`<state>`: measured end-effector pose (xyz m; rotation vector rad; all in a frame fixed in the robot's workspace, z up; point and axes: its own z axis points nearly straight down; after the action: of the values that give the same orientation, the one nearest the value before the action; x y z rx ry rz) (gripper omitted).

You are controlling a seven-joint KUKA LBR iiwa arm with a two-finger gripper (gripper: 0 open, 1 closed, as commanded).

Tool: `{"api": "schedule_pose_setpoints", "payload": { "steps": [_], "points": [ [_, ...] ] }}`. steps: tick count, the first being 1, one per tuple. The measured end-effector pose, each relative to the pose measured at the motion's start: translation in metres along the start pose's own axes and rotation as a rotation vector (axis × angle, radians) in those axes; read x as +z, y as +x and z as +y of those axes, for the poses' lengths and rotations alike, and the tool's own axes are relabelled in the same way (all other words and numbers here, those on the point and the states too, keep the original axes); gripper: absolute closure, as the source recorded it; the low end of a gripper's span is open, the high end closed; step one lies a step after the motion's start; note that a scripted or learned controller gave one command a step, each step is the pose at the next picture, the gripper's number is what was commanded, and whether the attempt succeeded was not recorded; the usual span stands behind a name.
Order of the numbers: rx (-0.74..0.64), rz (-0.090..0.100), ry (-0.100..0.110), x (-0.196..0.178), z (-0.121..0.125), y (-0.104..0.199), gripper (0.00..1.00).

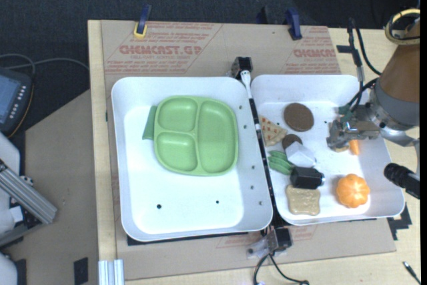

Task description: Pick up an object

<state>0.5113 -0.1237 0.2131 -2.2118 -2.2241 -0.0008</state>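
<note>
Gripper (341, 137) low over right bin (333, 85), right of centre, a small orange piece (354, 147) just beside it on the near side; grip state impossible to tell, nothing clearly held. Left of it a brown disc (298, 117), nearer an orange fruit (351, 190), then black block (306, 177), tan toast (302, 200), green bits (280, 161) and cracker (270, 131) along the bin's left side. Green tray (196, 135) alone in left bin (133, 197).
</note>
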Motion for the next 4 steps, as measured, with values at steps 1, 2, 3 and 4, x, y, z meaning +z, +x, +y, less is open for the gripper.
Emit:
{"api": "schedule_pose_setpoints", "payload": {
  "steps": [1,2,3,4],
  "points": [
    [0.000,-0.001,0.000,0.001,-0.009,0.058,1.00],
    [0.001,-0.001,-0.001,-0.018,-0.033,0.095,1.00],
    [0.005,-0.003,0.001,0.000,-0.026,0.100,1.00],
    [0.006,-0.004,-0.003,-0.002,-0.024,0.094,1.00]
  ]
}}
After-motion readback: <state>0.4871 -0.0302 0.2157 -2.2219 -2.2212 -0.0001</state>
